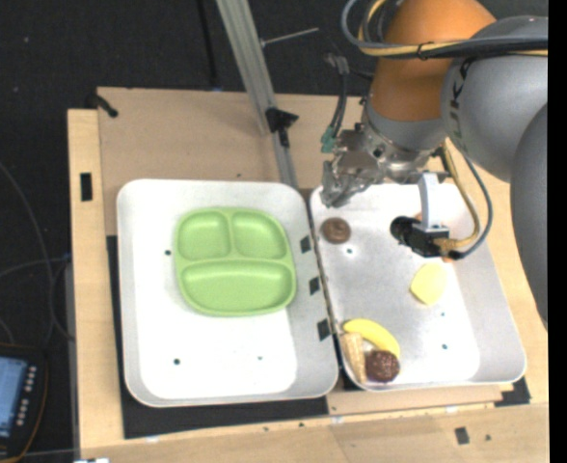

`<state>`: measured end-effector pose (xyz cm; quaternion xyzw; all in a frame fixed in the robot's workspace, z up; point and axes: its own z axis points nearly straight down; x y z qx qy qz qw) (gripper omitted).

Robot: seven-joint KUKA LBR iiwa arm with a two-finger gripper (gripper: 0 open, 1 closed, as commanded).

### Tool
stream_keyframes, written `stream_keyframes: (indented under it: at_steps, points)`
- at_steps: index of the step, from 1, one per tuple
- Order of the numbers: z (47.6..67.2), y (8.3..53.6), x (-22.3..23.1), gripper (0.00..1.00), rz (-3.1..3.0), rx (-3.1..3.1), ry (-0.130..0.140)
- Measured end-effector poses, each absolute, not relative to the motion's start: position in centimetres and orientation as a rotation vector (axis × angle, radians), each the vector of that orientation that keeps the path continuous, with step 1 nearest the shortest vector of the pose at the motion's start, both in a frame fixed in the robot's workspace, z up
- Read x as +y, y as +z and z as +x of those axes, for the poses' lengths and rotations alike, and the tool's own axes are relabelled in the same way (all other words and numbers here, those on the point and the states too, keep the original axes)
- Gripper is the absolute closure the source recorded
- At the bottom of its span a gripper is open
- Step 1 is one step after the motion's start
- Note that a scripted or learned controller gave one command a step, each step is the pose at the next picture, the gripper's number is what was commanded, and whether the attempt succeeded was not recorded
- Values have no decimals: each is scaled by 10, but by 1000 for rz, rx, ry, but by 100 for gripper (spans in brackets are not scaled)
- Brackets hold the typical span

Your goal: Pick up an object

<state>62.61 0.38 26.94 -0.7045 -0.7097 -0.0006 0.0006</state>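
Observation:
My gripper [334, 193] hangs over the far left corner of the right bin [467, 336], its tips just above and behind a small round brown object [336, 230]. Nothing shows between the fingers. A pale yellow piece [428, 284] lies mid-bin. At the near left corner, a yellow banana [372, 334] lies next to a dark brown round object [383, 366].
The left bin [148, 355] holds a green divided plate [235, 262]. A slanted metal pole [250, 66] rises behind the bins. A black cable fitting [414, 234] hangs from the wrist over the right bin. A tablet [4, 394] sits at the lower left.

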Motion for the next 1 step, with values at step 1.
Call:
stream_keyframes:
  at_steps: [1]
  points:
    - [614, 255, 53, 100, -2213, -2228, 1]
